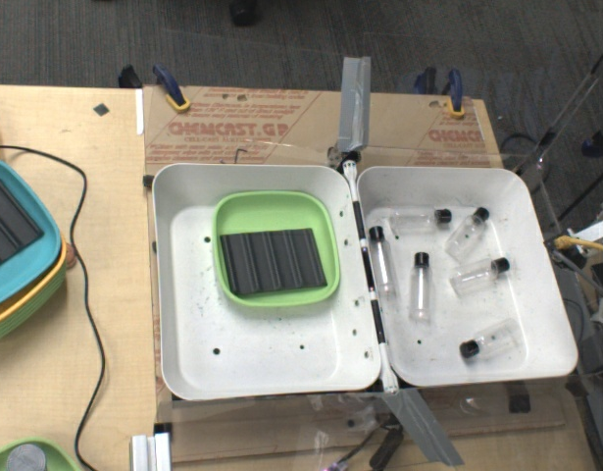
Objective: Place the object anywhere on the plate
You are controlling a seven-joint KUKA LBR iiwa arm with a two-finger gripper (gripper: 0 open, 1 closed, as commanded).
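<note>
A green square plate (276, 219) lies in the left white bin (183, 341), toward its back. A dark ribbed insert (274, 261) lies on the plate. Several clear vials with black caps lie scattered in the right white bin (536, 351): one (420, 283) near the middle, one (379, 258) along the left wall, one (470, 230) at the back, one (477, 276) to the right and one (489, 341) near the front.
Brown cardboard (281, 121) lies behind the bins, held by blue-and-orange clamps (170, 86). A stack of teal and green plates (17, 253) sits at the left edge of the wooden bench. A black cable (85, 292) runs down the bench.
</note>
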